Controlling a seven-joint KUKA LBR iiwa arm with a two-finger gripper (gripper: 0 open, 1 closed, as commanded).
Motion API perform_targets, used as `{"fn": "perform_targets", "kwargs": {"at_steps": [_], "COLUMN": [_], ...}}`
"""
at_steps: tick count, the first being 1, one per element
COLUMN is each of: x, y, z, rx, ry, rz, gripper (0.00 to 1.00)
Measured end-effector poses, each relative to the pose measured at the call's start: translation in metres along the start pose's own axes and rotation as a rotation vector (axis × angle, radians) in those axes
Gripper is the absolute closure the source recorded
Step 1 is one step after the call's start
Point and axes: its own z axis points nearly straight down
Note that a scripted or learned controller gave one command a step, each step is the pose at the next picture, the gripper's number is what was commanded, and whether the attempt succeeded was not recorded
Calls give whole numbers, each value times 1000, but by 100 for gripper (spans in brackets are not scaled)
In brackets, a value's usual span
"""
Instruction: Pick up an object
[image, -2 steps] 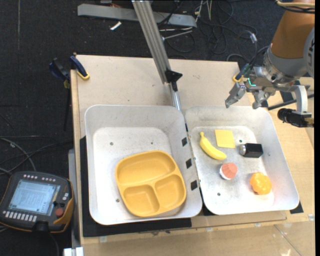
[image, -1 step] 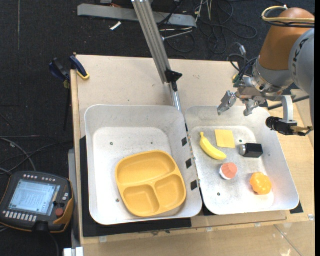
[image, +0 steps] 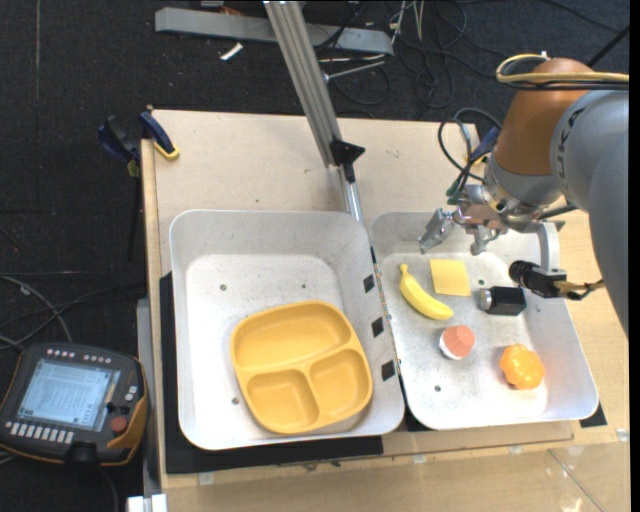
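Note:
The right bin holds a yellow banana, a flat yellow square, a small black block, a red and white round piece and an orange fruit. My gripper hangs over the far end of this bin, just behind the yellow square. Its fingers are spread open, one finger to the left and the other to the right, with nothing between them.
A yellow divided plate lies in the left bin. A slanted metal pole rises behind the bins. A blue and yellow clamp sits at the bench's far left corner, and a teach pendant lies off the bench at lower left.

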Motion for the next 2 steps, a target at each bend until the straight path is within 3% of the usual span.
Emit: {"fn": "perform_targets", "kwargs": {"at_steps": [1, 2], "x": [1, 1], "y": [-1, 1], "z": [54, 39], "rx": [-1, -9], "ry": [0, -2], "rz": [0, -1], "gripper": [0, 100]}}
